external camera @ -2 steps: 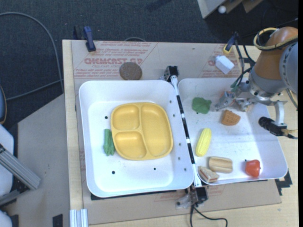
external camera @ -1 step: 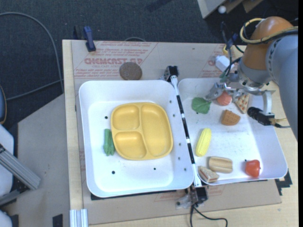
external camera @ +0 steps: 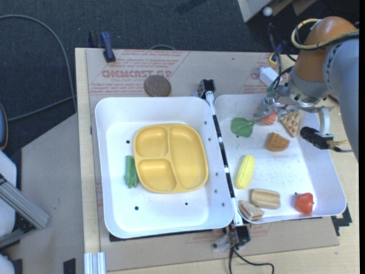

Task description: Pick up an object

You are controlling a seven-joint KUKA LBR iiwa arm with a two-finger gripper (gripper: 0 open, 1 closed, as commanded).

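The arm (external camera: 319, 56) bends down over the right bin's (external camera: 328, 176) far end, claw (external camera: 272, 112) at a small red piece (external camera: 268, 119); whether it grips, I cannot tell. Nearer lie a tomato (external camera: 304, 202), bun (external camera: 266, 198) and corn (external camera: 245, 171). The left bin (external camera: 108, 153) holds a yellow tray (external camera: 170, 157).

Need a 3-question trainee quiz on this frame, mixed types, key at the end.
1. True or false: the yellow divided plate sits in the right bin.
2. Which item lies nearest the gripper? A) corn cob B) small orange-red piece C) red tomato
3. Fill in: the green pod lies in the left bin, beside the plate's ____ edge in the camera view.

Key: 1 false, it is in the left bin. 2 B. 3 left.
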